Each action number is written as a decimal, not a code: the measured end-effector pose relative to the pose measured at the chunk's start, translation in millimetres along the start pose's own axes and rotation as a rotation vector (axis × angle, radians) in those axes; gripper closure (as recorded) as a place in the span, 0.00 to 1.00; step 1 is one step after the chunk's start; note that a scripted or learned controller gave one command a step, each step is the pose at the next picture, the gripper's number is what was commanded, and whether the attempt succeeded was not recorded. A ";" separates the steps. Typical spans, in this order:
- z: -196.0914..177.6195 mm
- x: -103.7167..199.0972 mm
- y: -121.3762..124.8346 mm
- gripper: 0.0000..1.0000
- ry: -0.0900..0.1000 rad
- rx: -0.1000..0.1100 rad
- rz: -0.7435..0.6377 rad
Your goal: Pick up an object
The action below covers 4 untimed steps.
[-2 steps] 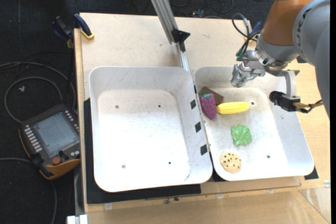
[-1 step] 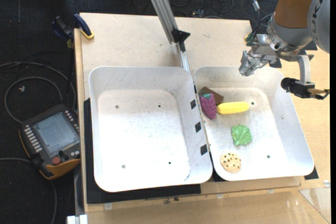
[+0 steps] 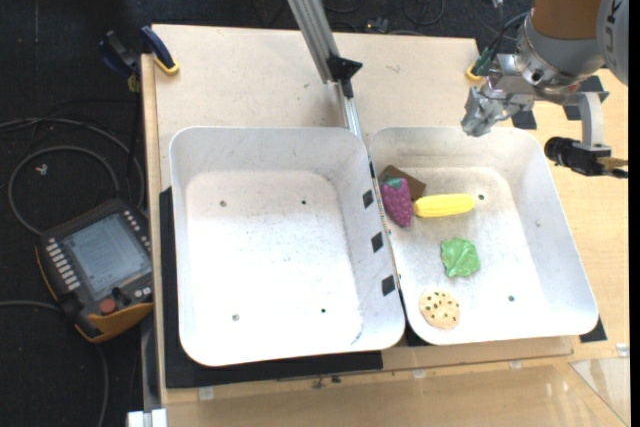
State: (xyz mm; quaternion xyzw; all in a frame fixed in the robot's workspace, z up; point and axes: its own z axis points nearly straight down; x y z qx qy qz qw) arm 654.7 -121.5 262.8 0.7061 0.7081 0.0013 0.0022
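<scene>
- Gripper: hangs over the far rim of the right bin; whether it is released or clenched cannot be told; nothing visibly grasped.
- Right bin contents: purple grapes touching a brown piece, yellow banana just beside, green leaf, cookie nearest the front.
- Left bin: adjoins on the tabletop.

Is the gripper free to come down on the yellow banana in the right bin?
Probably yes. The gripper hangs above the right bin's far rim, and the banana lies uncovered. Only the purple grapes crowd its left end.
</scene>
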 end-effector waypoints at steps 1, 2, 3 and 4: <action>-2.1 52.1 -18.3 1.00 0.003 0.006 -0.005; -4.7 100.1 -28.3 1.00 0.003 0.006 -0.005; -6.0 155.6 -37.7 1.00 0.004 0.007 -0.006; 3.1 200.0 -53.8 1.00 0.003 0.008 -0.005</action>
